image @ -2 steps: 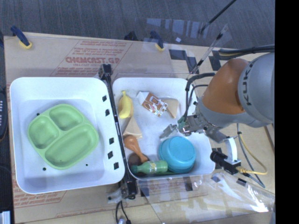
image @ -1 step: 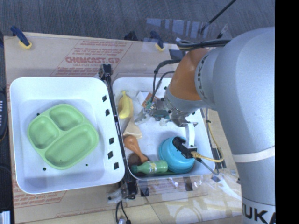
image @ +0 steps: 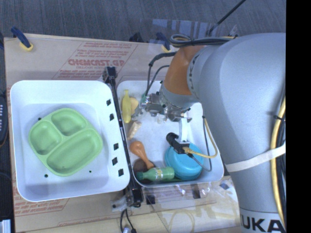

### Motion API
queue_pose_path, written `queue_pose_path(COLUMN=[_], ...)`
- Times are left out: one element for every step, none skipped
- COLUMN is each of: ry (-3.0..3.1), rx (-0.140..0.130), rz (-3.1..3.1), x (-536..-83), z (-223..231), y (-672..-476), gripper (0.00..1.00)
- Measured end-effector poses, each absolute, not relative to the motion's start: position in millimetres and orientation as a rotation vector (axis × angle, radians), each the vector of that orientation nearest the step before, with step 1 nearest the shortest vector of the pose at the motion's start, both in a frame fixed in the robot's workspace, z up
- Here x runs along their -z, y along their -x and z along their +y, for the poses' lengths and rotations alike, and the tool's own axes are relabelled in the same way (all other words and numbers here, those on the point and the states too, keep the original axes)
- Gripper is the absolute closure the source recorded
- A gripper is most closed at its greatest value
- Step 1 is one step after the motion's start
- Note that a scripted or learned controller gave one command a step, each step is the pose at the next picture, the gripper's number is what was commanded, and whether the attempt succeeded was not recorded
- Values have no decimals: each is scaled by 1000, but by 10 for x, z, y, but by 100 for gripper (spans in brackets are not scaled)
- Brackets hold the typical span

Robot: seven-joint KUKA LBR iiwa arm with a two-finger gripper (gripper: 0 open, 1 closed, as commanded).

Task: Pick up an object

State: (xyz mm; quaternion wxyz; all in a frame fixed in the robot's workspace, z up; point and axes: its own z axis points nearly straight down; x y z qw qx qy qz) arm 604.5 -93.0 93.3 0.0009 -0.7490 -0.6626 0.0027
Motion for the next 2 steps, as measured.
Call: queue_pose_path(ry=[2412,2578], rx=[-9,-13], rz=[-1997,-1783], x=[-909,-911], z=[-954,-927], y=[-5098,-5604], gripper=[0,0])
